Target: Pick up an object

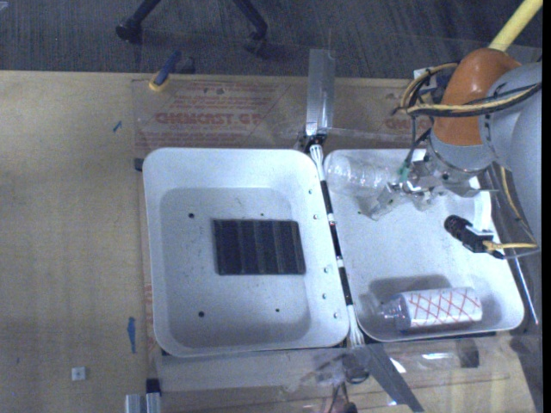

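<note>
seemingly light and slippery, the clear plastic bottle is lying just beside the gripper; finger state unclear; grasping mid-body looks safest.

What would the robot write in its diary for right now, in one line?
arm: over right bin | gripper: beside clear bottle | red-checked bottle: lying untouched | left bin: dark grate

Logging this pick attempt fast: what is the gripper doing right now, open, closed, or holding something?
Gripper: over the upper part of the right white bin, beside the clear crumpled plastic bottle; whether it is open, closed or holding anything cannot be told.
</note>
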Robot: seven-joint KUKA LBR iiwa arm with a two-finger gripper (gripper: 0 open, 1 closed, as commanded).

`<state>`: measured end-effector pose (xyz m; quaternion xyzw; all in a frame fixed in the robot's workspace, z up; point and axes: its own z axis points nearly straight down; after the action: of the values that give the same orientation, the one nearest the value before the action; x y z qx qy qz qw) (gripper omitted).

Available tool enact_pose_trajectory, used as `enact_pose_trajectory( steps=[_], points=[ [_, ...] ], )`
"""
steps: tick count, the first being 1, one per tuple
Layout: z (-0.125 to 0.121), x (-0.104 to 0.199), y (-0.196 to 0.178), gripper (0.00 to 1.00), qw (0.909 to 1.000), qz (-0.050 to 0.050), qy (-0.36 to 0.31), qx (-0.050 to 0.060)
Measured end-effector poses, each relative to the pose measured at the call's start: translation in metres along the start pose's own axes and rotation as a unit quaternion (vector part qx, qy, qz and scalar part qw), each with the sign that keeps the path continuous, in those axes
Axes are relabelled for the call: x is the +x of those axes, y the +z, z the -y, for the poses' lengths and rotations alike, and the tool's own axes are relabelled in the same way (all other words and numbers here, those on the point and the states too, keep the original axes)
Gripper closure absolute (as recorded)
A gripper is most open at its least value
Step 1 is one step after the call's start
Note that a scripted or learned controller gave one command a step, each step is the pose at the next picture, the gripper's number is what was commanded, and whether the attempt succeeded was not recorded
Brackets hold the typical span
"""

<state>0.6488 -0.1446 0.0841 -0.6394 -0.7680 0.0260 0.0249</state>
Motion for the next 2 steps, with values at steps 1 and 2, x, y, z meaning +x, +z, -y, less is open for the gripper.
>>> enact_pose_trajectory(
  steps=[1, 2],
  points=[
    [0.053, -0.067, -0.037, 0.0, 0.9915, -0.005, 0.125, -0.037],
    [0.004, -0.021, -0.005, 0.0, 0.9891, -0.006, 0.147, -0.001]
  ],
)
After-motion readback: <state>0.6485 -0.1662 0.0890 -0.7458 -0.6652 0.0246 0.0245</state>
